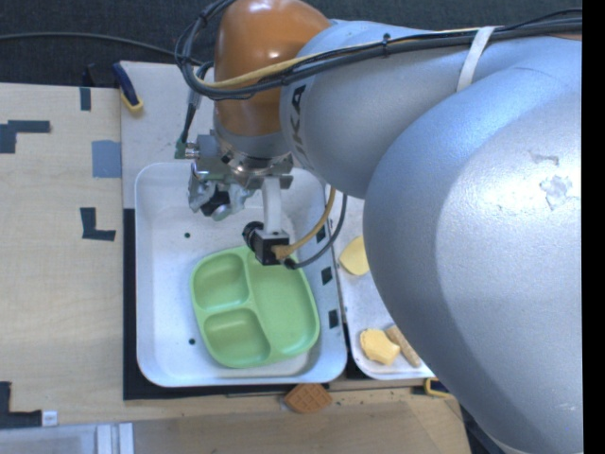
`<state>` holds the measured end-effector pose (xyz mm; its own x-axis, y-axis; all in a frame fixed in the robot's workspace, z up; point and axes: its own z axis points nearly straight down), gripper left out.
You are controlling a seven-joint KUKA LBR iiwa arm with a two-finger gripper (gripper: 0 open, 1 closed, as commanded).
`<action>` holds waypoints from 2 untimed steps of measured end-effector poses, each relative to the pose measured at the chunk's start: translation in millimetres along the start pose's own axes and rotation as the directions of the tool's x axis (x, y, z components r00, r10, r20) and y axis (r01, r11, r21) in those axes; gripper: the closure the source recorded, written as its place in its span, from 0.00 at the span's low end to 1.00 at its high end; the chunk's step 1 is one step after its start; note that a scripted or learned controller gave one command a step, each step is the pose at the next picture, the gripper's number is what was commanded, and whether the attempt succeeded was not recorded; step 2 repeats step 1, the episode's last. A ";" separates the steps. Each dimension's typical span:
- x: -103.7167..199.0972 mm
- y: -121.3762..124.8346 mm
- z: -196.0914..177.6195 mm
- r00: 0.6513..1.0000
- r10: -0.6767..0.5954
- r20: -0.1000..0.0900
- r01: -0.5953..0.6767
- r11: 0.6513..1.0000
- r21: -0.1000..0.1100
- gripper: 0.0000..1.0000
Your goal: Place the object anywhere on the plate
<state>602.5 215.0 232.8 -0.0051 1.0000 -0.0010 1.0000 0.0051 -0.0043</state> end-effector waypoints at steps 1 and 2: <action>-1.6 0.5 -0.8 1.000 0.002 0.000 -0.002 1.000 -0.001 0.00; -1.6 0.5 -0.8 1.000 0.002 0.000 -0.002 1.000 -0.001 0.00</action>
